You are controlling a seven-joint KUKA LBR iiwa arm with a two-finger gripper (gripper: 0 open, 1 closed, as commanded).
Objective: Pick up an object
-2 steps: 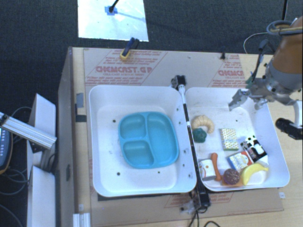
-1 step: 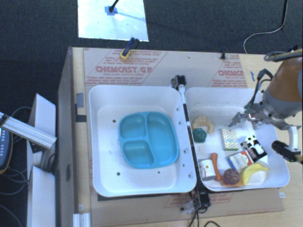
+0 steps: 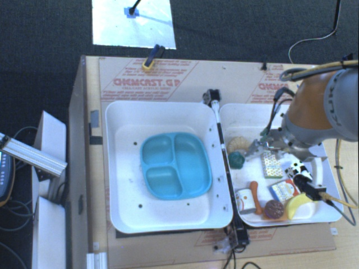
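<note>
Orange stick (image 3: 255, 197) in right bin (image 3: 247, 112), long axis near vertical, tipped slightly left at the top, low and left of the tool (image 3: 268, 144). Patterned card (image 3: 271, 164) just below the tool. Teal ball (image 3: 236, 159) and tan shell (image 3: 237, 144) left of the tool, apart from it. Cannot tell the tool's state. Blue tray (image 3: 175, 166) in left bin (image 3: 120, 150), well left of the tool.

I'm seeing the blue divided tray (image 3: 175, 165) looking like smooth, glossy plastic, both white bins (image 3: 120, 150) looking matt plastic, and the bench board (image 3: 168, 77) showing printed cardboard.
</note>
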